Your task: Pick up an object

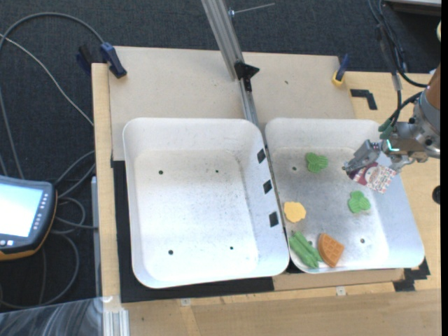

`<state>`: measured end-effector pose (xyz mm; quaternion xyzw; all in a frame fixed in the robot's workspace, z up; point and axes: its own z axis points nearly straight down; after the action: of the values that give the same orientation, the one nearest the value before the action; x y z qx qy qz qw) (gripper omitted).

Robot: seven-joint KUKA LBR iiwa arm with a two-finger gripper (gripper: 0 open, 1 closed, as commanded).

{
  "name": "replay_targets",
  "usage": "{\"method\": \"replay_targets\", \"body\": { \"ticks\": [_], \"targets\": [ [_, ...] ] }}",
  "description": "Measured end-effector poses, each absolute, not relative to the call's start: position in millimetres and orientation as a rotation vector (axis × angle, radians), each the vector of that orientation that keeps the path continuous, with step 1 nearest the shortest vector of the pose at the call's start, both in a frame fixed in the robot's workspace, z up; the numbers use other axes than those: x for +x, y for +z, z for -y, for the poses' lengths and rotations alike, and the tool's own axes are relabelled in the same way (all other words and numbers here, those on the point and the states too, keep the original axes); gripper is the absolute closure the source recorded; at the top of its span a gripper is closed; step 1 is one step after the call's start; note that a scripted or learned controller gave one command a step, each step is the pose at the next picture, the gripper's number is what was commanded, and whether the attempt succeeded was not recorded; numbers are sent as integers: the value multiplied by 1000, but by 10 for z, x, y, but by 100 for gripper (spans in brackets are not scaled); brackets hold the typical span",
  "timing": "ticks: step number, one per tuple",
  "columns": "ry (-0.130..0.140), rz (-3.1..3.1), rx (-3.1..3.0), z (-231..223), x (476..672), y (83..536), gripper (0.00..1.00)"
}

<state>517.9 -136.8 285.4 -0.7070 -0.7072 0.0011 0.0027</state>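
The gripper (365, 161) hung over the right bin (392, 250), fingers clamped on a red-and-white packet (376, 177) lifted above the bin floor. Just below it lay a green piece (359, 202), another green piece (316, 163) to its left. Farther off sat a yellow piece (295, 212), a green strip (304, 248) and an orange wedge (330, 249).
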Motion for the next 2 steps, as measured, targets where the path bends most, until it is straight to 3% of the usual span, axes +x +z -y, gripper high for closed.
{"method": "replay_targets", "body": {
  "ticks": [1,2],
  "targets": [
    [-1,2221,-2220,1368,5186,2873,0],
    [6,2216,-2216,1328,5189,2244,0]
  ]
}}
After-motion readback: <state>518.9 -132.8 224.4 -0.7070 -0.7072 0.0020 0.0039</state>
